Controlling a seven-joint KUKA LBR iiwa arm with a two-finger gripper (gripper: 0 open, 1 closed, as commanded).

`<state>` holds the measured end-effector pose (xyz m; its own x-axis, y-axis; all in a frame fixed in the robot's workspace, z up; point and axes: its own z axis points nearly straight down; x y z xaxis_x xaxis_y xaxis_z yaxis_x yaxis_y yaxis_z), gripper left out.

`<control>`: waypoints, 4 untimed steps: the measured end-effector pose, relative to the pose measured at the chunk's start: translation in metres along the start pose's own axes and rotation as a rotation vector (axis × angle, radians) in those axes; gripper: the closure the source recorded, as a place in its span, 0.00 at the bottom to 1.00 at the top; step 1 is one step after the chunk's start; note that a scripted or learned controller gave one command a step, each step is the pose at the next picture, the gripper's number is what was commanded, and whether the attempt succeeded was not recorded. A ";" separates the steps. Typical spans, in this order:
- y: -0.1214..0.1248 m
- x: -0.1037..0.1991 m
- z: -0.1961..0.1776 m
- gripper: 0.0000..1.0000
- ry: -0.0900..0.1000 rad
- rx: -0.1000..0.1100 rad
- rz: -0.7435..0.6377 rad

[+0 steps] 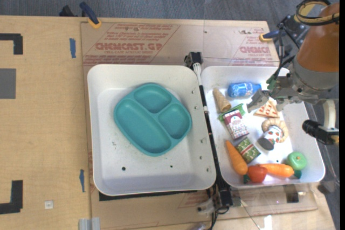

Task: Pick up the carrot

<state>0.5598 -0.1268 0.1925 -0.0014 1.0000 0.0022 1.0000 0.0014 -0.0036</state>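
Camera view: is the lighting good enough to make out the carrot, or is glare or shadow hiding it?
Camera view: lighting is even and soft. The carrot reads clearly orange against the right bin, with no glare on it. The arm's shadow falls nearer the gripper. Small toys look slightly soft.

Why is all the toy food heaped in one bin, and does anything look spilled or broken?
Nothing looks spilled or broken. The toy food lies jumbled in the right bin, pieces touching, a carrot slanted near the front. The teal plate sits askew in the left bin. The gripper hovers over the right bin.
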 end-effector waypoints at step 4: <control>-0.080 0.114 0.009 0.00 0.001 0.003 -0.449</control>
<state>0.4796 -0.0130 0.1844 -0.4349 0.9005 0.0050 0.9004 0.4349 -0.0047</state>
